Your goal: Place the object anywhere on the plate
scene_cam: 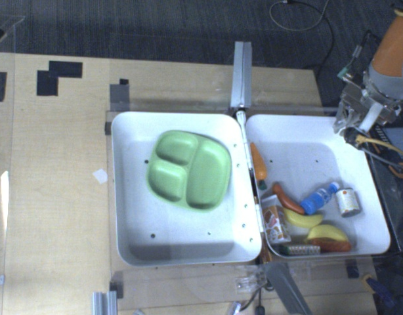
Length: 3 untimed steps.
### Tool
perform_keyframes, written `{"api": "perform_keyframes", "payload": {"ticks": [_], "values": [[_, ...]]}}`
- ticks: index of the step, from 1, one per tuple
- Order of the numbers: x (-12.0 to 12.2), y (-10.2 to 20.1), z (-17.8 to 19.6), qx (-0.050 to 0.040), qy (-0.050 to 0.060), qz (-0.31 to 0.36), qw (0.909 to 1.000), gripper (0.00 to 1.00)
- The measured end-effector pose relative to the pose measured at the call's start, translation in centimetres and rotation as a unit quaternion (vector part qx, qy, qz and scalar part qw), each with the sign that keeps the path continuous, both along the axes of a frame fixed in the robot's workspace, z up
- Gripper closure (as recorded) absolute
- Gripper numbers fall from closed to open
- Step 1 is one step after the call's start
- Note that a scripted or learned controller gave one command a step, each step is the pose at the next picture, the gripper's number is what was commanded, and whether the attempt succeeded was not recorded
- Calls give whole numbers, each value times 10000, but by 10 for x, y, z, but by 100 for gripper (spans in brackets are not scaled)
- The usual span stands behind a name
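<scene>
On my wooden bench (57,195) sit two white bins. Nearest, the right bin (379,241) holds bananas (313,225), a blue bottle (318,199), a small can (348,202) and a carrot (258,163); the green plate (190,169) lies in the left bin (129,241). Farther back, my gripper (356,120) hovers over the right bin's far corner, well apart from everything; I cannot tell its opening. I'd pick something isolated, likely the can, and descend squarely.

Reached in from the upper right of the camera view, orange band (390,44) topmost and grey wrist (384,84) beneath it. Hung with the claw (351,120) pointing down and leftward at the frame's right side, raised and touching nothing. Too small and cluttered at the tip to make out more.
</scene>
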State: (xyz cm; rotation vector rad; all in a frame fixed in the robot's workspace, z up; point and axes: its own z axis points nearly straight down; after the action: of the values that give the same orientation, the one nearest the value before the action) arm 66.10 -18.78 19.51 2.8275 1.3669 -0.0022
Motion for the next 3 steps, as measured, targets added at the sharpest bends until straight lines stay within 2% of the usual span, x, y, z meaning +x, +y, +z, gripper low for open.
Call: {"api": "perform_keyframes", "payload": {"ticks": [1, 2, 3], "values": [[-75, 99, -34, 12, 7, 320, 9995, 100], [-18, 169, -13, 8, -8, 1253, 9921, 100], [-45, 159, -13, 13, 5, 1011, 9949, 100]]}}
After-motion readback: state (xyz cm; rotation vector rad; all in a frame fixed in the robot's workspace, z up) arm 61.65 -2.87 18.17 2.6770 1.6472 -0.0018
